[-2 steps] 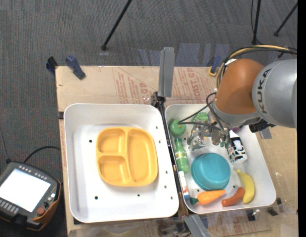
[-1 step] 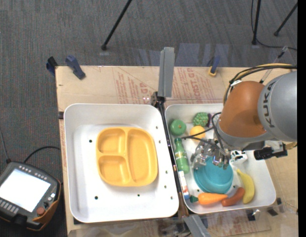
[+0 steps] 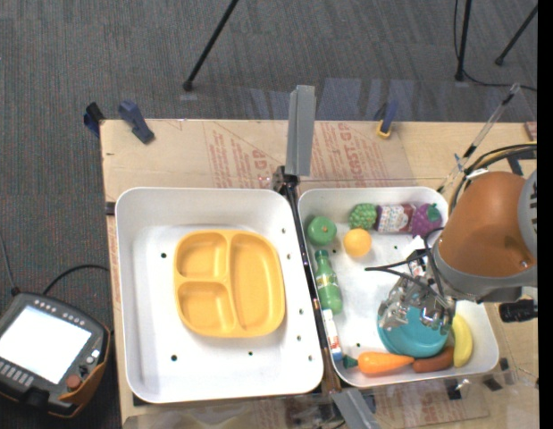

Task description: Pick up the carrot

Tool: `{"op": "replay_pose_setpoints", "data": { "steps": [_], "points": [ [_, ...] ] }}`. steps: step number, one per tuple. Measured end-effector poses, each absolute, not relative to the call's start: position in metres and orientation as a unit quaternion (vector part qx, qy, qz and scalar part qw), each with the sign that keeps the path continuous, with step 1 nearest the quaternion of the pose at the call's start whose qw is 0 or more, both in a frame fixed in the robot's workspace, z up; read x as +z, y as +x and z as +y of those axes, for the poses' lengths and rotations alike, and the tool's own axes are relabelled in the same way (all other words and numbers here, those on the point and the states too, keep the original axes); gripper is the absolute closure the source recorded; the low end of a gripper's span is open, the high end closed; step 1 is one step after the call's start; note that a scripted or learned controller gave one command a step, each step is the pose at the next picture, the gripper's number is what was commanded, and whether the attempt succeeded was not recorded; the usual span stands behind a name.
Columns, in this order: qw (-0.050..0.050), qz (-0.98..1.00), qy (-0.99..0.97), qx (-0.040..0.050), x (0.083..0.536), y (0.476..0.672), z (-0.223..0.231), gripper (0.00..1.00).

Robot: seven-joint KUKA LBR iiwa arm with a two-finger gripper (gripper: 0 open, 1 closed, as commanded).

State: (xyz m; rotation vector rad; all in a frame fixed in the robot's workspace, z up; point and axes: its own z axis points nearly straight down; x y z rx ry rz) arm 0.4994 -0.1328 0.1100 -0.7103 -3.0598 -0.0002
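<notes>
Orange carrot (image 3: 384, 362) lies at right bin (image 3: 397, 197) front edge, touching teal bowl (image 3: 419, 338) and brown sausage (image 3: 434, 362). Banana (image 3: 461, 339) just beside. Gripper (image 3: 417, 308) hovers over bowl; grip state unclear. Yellow divided plate (image 3: 230, 282) in left bin (image 3: 142, 239).

No text is clearly readable

The gripper (image 3: 417, 309) hides part of the teal bowl (image 3: 419, 338).
</notes>
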Motion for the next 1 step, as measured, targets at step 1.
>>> {"op": "replay_pose_setpoints", "data": {
  "steps": [1],
  "points": [
    [-0.003,-0.953,-0.302,0.0000,0.2041,0.5044,-0.1961,1.00]
  ]
}}
